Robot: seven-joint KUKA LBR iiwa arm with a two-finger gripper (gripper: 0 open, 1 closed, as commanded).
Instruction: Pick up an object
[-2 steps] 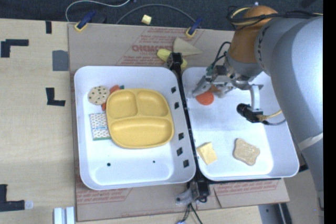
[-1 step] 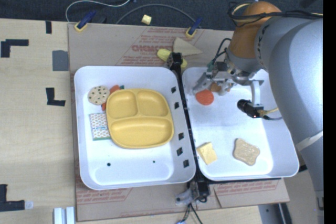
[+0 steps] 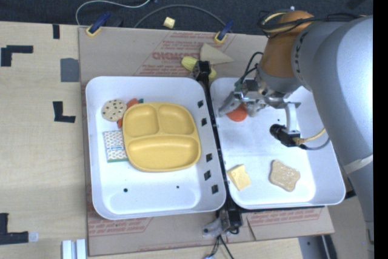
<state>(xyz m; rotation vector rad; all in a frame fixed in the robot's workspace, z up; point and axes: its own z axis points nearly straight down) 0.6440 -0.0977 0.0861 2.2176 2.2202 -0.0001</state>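
My gripper [image 3: 240, 105] reaches down into the far left part of the right bin [image 3: 273, 198]. A small red-orange object [image 3: 238, 114] lies right under the fingers, partly covered by them. Whether it sits between them cannot be made out. Toward the near side of the same bin lie a yellow cheese-like block [image 3: 239, 177] and a tan toast-shaped piece [image 3: 284, 174].
The left bin [image 3: 100, 191] holds a yellow divided plate [image 3: 161, 136], a round cookie [image 3: 113, 109], a small orange piece [image 3: 131, 104] and a patterned cracker [image 3: 114, 145]. A black divider [image 3: 210, 130] runs between the bins. The grey arm [image 3: 339, 76] covers the right bin's far right side.
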